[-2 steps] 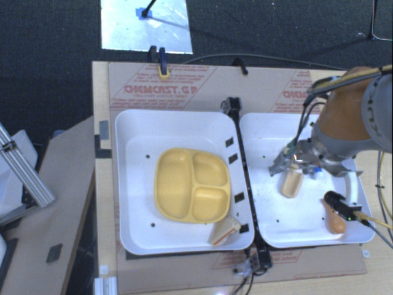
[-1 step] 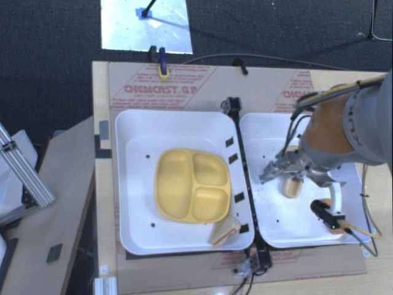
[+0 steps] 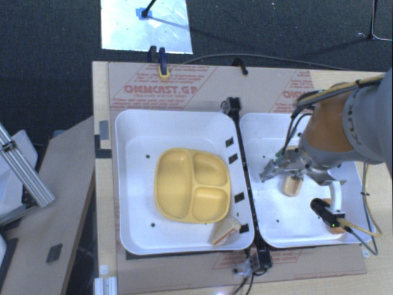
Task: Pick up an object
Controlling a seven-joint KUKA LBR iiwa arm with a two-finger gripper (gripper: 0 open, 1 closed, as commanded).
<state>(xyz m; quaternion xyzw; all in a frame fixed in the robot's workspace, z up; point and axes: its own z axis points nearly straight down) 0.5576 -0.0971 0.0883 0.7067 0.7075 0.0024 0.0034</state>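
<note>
Sandwich wedge (image 3: 225, 230) in left bin (image 3: 126, 183) near corner, tan cylinder (image 3: 292, 185) by jaws mid right bin (image 3: 264, 141), grip unclear

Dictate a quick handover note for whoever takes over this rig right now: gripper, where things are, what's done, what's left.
The gripper hangs low over the right white bin; no object is seen held.
A small tan rounded piece lies in that bin, right by the gripper.
A yellow divided plastic plate sits mid left white bin, with a tan wedge beside it near that bin's front right corner.
Done: nothing visibly lifted.
Left: grasp and lift one object.
</note>
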